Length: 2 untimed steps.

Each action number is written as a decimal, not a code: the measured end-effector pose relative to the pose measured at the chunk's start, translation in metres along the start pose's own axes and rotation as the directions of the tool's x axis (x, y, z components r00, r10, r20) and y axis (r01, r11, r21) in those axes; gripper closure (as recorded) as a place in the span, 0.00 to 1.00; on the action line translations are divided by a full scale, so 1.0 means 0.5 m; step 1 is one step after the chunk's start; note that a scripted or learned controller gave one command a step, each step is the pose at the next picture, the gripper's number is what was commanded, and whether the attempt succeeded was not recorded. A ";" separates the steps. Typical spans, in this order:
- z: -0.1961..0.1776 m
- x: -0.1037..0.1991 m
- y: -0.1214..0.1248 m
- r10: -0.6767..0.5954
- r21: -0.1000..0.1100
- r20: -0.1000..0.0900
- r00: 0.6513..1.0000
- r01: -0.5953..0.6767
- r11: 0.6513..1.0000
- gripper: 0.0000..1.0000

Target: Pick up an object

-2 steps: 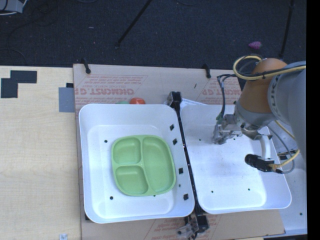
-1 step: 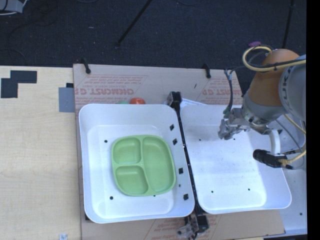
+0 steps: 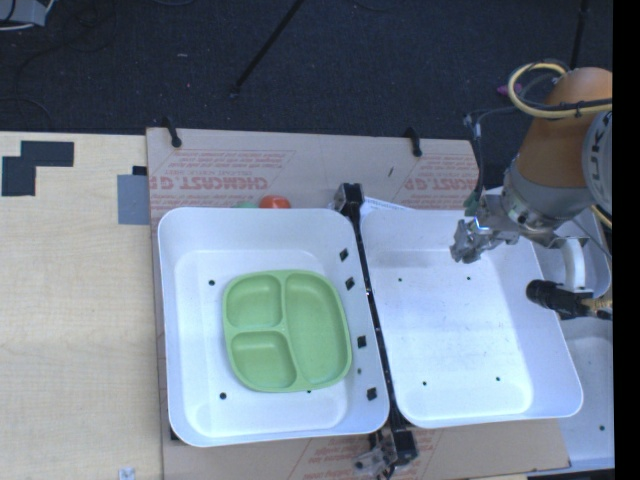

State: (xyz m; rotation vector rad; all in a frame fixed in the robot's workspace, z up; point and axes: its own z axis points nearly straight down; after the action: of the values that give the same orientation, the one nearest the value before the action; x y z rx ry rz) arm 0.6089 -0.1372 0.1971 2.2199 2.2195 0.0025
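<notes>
at centre-left of the frame, a green divided plate point(image 3: 287, 330) lies flat on the floor of the left bin point(image 3: 190, 408), a little right of the bin's middle. its right edge comes near the bin's right wall, while bare white floor runs wide on its left and in narrower strips above and below it. a black divider point(image 3: 366, 308) with clips joins this bin to the right bin point(image 3: 500, 408), whose floor shows plain white with a few small dark dots.

at upper right, the grey and orange arm point(image 3: 560, 138) reaches in over the right bin's upper right corner. the gripper point(image 3: 466, 248) hangs over the upper part of that bin, near its back rim and well apart from the plate, with nothing seen between its tips; i cannot tell whether they are spread or pressed together.

behind the left bin's back rim, a small orange-red object point(image 3: 275, 203) sits on the cardboard point(image 3: 300, 168), just beside a bit of green.
</notes>
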 end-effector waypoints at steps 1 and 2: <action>-0.029 0.102 0.008 -0.004 0.003 -0.003 1.000 0.004 1.000 1.00; -0.017 0.222 0.012 -0.005 0.006 -0.004 1.000 0.005 1.000 1.00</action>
State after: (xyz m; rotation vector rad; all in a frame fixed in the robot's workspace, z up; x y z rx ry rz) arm 0.6148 -0.0262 0.2057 2.2199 2.2298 -0.0004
